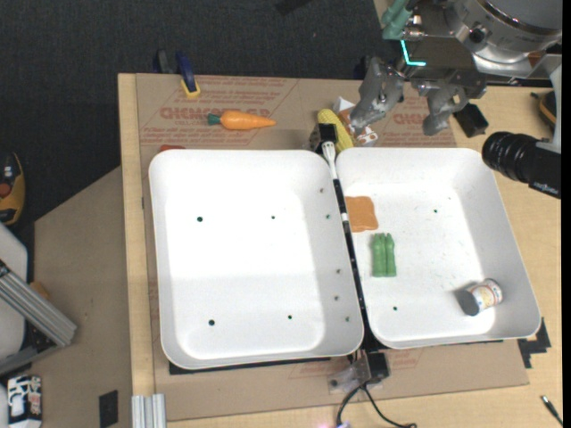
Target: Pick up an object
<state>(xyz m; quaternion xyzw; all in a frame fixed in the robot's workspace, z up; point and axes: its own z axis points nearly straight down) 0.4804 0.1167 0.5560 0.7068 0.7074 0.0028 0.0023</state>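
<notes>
Tool (404, 112) spread open, gripping nothing, above right bin's (500, 239) far rim; inside, flat orange square (360, 213), ribbed green piece (383, 255), small cylindrical bottle (480, 297); carrot (243, 121) on cardboard-covered table (134, 150).

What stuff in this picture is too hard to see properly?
- The yellow thing behind the bins: the gripper and a black clip cover part of it, so its shape is unclear.
- The small jar lying in the right bin: its label is too small to read.
- The arm: cut off by the top edge.
- The red print on the cardboard: too faint to read; the carrot covers some.
</notes>
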